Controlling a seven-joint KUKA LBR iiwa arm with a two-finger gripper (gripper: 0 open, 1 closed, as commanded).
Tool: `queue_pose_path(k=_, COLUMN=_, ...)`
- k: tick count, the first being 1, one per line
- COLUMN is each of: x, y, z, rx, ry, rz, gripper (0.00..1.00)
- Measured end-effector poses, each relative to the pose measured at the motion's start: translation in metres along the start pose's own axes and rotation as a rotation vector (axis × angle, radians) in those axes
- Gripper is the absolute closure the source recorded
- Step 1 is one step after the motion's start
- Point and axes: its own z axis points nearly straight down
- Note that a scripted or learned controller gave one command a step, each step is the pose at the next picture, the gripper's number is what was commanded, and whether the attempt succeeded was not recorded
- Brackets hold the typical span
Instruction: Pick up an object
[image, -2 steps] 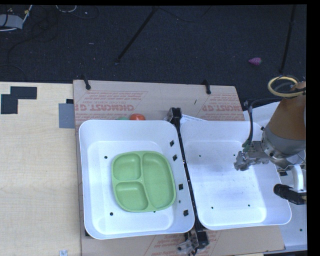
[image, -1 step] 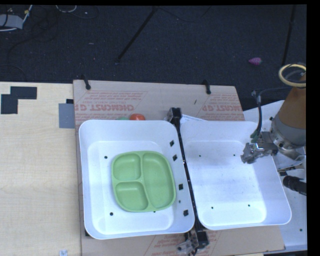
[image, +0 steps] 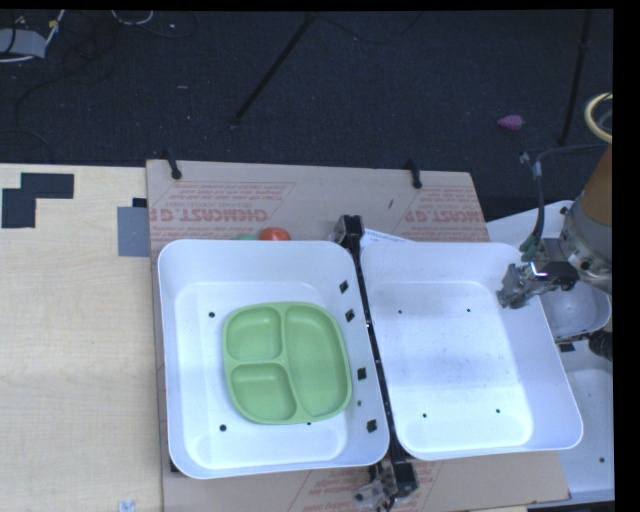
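— Looking at where we stand, our gripper (image: 520, 283) hangs at the right rim of the right bin (image: 470, 440), with nothing between its fingers; whether they are spread or closed, we cannot tell.

— And the thing to pick?

— The green divided plate (image: 287, 362) lies flat in the middle of the left bin (image: 190, 420), well apart from us. A small red object (image: 274, 235) peeks up behind that bin's far wall.

— So we judge ourselves at the approach, the grasp not yet begun?

— Yes. Next we would need to cross the centre divider (image: 365, 340), come down over the plate's raised rim, and close on an edge, since it lies too flat for anything else.
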Motion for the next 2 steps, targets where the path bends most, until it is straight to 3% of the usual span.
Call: queue_pose_path(k=2, x=0.103, y=-0.007, z=-0.006, rx=0.007, ry=0.003, rz=-0.002, gripper=1.00)
